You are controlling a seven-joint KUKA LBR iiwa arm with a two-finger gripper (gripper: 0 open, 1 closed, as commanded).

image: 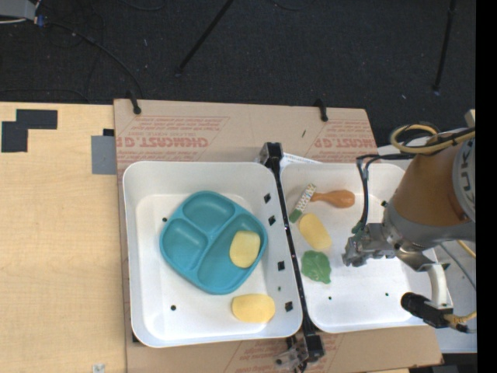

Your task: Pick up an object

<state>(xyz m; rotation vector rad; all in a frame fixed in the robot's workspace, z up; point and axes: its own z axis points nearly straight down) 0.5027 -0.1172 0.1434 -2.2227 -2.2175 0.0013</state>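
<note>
Beside claw [359,252] | green piece [316,266] | yellow piece [314,231] | brush [327,199]

1 fixed camera looks down at a slant on 2 white bins [147,208], arm [431,196] entering right.

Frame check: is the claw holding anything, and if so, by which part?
Nothing visibly held. The claw hangs over the right bin, apart from the green piece.

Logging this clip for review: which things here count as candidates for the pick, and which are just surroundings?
Belonging to the job:
gripper over the right bin
yellow piece
green leafy piece
orange-handled brush

Lying about:
left bin
teal divided plate
yellow piece on the plate
yellow piece beside the plate
</note>
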